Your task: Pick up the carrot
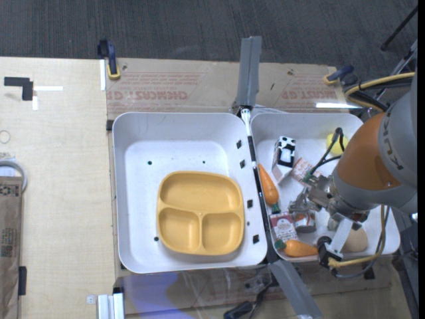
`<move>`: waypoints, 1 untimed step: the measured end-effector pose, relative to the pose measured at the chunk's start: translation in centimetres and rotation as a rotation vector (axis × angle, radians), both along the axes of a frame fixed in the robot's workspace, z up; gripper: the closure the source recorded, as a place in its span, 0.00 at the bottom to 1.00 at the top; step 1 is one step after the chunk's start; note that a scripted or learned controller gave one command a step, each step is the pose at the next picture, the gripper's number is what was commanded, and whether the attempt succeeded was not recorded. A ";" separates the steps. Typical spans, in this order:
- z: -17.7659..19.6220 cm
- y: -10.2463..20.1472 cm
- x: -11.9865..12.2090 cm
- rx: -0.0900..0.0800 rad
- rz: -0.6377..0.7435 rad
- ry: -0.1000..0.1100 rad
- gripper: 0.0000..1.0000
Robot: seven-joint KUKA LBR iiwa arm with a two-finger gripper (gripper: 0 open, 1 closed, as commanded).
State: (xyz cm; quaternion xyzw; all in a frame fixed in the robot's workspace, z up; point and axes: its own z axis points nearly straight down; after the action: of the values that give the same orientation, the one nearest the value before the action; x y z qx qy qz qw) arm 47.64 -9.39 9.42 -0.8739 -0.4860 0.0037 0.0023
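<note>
Two carrots lie in the right bin [392, 241], and that matters for how the gripper [307, 208] should close in. It sits low among the clutter in that bin, under the arm [372, 171] with its orange band; whether it is spread or pressed together I cannot tell, because the metal parts blur into the items beneath, and nothing can be seen pinched in it. Just beside it, toward the left bin, lies the longer carrot [268, 184], pointing along the divider wall and close against it. Below the gripper, toward the near edge, a second carrot [299, 248] lies crosswise next to a small red-and-white packet [283, 228]. Above the gripper sits a black-and-white toy [285, 151], and a pale rounded object [354, 240] rests on the arm's side of it. Farther out, the left bin [133, 178] holds a yellow divided plate [200, 212]. To do this well, I judge the gripper should commit to one carrot, line up across its narrow width, and come straight down. The wall-side carrot leaves little room for a finger, so the near one may be the easier target.
</note>
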 end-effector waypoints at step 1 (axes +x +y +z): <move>9.3 5.8 0.2 -0.006 -0.469 -0.001 0.00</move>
State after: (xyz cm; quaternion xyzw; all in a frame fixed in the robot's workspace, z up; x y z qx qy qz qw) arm 47.84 -3.60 18.76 -0.9629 -0.2698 0.0043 0.0003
